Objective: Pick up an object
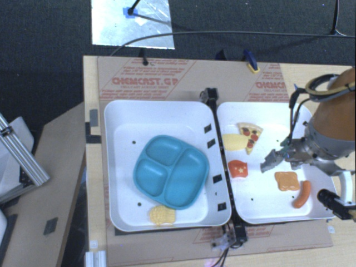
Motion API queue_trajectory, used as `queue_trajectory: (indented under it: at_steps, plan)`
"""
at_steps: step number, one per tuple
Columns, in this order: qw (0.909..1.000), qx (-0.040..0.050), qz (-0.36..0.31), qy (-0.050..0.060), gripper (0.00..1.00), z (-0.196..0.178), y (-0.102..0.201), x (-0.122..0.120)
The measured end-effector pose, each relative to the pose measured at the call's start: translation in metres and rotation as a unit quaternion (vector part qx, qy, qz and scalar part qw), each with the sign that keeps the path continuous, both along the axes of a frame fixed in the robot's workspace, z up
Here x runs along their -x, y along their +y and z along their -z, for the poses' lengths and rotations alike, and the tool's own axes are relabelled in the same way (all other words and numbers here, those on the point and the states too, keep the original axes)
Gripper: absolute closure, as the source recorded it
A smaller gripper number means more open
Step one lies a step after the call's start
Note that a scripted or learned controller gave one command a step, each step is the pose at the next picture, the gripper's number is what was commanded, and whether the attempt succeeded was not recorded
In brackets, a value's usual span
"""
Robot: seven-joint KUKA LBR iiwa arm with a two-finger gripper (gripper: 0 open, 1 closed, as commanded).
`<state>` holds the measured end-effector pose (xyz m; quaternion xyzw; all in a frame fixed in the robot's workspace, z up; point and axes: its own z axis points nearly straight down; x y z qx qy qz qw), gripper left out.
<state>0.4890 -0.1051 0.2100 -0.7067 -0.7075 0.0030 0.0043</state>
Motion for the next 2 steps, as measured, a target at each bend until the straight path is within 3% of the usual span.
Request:
queue_trajectory:
  at_steps: [1,2]
  plan:
    - [1.0,0.0009,-0.001,-0.006,0.0,-0.005,0.0,-0.003]
    - [1.0,0.0002,0.0,-0.004,0.0,0.052,0.009,0.0]
